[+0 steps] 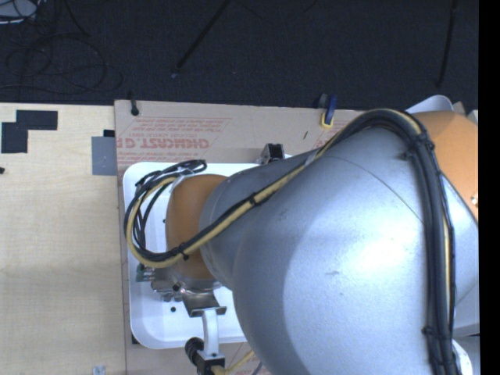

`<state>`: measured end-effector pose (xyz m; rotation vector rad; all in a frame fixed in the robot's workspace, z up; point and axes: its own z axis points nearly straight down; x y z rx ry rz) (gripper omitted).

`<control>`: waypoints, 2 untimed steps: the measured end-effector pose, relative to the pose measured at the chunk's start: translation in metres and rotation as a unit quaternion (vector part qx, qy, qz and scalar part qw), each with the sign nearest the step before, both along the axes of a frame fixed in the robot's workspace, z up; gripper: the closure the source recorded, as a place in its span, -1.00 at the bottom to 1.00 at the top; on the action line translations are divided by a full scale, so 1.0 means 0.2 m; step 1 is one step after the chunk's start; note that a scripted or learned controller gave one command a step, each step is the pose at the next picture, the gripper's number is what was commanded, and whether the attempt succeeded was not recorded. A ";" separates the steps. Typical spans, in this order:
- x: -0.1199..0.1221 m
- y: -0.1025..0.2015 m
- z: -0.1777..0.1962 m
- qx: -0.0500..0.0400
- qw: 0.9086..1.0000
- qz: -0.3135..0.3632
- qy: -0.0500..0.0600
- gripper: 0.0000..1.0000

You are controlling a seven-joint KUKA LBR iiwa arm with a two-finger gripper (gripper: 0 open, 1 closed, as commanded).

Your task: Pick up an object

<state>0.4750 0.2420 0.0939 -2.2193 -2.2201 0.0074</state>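
Arm [336,264]: the grey body fills the right and centre of the camera view, reaching in over the bins and bent down into the work area. In my judgement this is a descent or grasp posture for a pick.

Bench [55,248]: pale surface, bare on the left.

Cardboard [180,131]: a printed sheet lies under and behind the bin, apparently as a backing.

Bin [156,330]: white, and only its left and near edges are exposed; the rest lies under the arm.

Band [187,209]: orange, directly over the bin, which places the wrist pointing down into it.

Cables [144,209]: looped beside the band, slack enough to allow wrist travel.

Gripper [187,291]: metal hardware below the band, low over the bin's near part. Open or closed: cannot tell.

Object: hidden beneath the arm, so its position relative to the gripper cannot be established.
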 end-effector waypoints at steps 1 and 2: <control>0.00 0.00 0.00 0.000 1.000 0.000 0.000 -1.00; 0.26 -0.08 0.42 0.001 1.000 0.001 -0.006 -1.00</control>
